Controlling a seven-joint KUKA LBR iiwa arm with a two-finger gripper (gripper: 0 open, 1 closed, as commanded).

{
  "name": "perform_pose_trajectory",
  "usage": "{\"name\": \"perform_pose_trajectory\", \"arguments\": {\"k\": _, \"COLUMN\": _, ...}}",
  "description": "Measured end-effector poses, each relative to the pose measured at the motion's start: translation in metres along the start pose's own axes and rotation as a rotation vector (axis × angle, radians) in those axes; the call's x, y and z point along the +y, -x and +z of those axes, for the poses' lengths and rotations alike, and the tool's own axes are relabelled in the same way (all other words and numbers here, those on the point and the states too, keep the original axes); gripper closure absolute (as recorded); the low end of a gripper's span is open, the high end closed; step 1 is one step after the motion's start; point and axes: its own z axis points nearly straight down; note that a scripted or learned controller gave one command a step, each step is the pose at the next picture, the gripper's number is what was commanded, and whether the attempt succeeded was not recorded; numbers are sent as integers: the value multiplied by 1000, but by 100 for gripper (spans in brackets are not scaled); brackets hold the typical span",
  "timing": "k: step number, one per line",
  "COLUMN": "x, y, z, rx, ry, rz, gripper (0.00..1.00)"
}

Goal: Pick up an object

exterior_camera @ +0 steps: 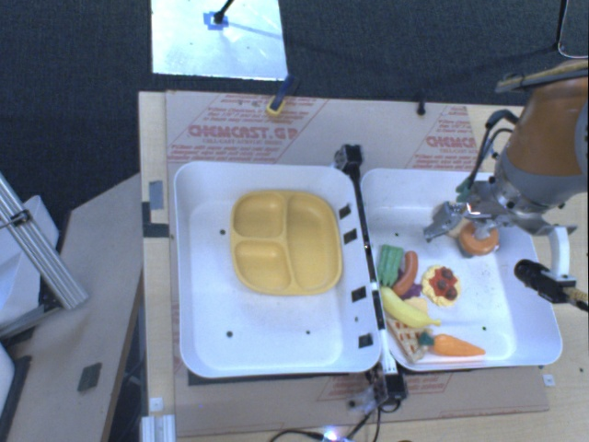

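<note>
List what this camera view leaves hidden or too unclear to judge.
- Gripper: small and blurred in the camera view; open or shut can't be told.
- Orange object in the right bin: partly covered by the wrist above it; its kind is unclear.
- Waffle: partly under the banana and carrot.
- Arm: cut off by the right edge.

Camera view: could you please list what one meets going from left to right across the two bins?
Yellow divided plate → green toy vegetable → banana → small pizza → orange round toy, with the gripper above it.
</note>
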Motion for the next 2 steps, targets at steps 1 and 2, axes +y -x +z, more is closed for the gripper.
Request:
{"name": "perform_pose_trajectory", "arguments": {"k": 1, "x": 3, "y": 0, "z": -6, "rx": -1, "ry": 12, "rz": -2, "gripper": 0}}
{"name": "perform_pose_trajectory", "arguments": {"k": 2, "x": -4, "y": 1, "z": 54, "rx": 0, "ry": 7, "rz": -1, "gripper": 0}}
